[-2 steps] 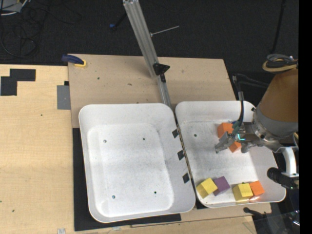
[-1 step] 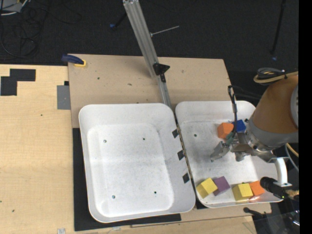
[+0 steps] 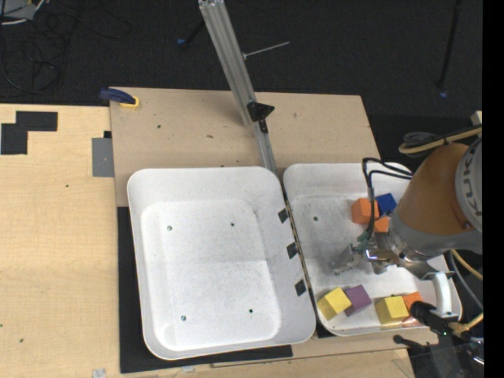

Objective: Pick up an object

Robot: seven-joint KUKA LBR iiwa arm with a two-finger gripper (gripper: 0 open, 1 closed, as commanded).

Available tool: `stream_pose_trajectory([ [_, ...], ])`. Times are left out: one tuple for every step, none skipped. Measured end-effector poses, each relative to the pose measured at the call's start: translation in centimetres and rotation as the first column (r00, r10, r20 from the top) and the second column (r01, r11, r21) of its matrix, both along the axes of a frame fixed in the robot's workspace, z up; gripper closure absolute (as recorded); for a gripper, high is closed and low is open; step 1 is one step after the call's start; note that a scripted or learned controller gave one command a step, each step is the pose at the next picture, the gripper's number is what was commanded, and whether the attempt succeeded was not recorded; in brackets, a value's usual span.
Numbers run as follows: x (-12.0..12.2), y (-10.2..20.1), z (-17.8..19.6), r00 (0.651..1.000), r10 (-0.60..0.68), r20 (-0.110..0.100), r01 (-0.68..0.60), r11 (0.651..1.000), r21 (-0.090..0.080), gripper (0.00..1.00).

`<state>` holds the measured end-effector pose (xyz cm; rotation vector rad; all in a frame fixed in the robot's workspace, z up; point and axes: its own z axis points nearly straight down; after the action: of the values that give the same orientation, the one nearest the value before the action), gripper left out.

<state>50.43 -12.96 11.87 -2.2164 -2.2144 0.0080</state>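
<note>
the arm [image 3: 441, 203] comes in from the right and covers much of the right bin's [image 3: 315, 187] right side, so part of the pile there is hidden. the gripper [image 3: 352, 260] hangs low over the middle of that bin, its grey fingers [image 3: 340, 264] blurring into the speckled floor; whether they are spread or pressed together cannot be told, and nothing can be seen between them.

just beyond the gripper, an orange block [image 3: 363, 209] and a blue block [image 3: 386, 204] sit touching, both partly cut off by the wrist and a black cable [image 3: 368, 181]. along the near edge lie a yellow block [image 3: 334, 302] touching a purple block [image 3: 358, 297], then another yellow block [image 3: 390, 309] with an orange piece [image 3: 411, 299] beside it. all are roughly cube-shaped and sit turned at a slant to the bin wall; no long axis can be made out.

the left bin [image 3: 209, 262] lies just beside the right one. both rest on a pale wooden bench [image 3: 197, 128], with a slanted metal rail [image 3: 232, 57] at the far side and dark floor with cables behind.
</note>
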Motion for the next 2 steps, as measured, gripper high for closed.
stream_pose_trajectory([
  [0.1, 0.1, -2.7, 1.0, 0.001, 0.007, -0.001, 1.0, 0.0, 0.0],
  [0.0, -0.1, -1.7, 1.0, -0.007, 0.006, 0.007, 1.0, 0.002, 1.0],
])
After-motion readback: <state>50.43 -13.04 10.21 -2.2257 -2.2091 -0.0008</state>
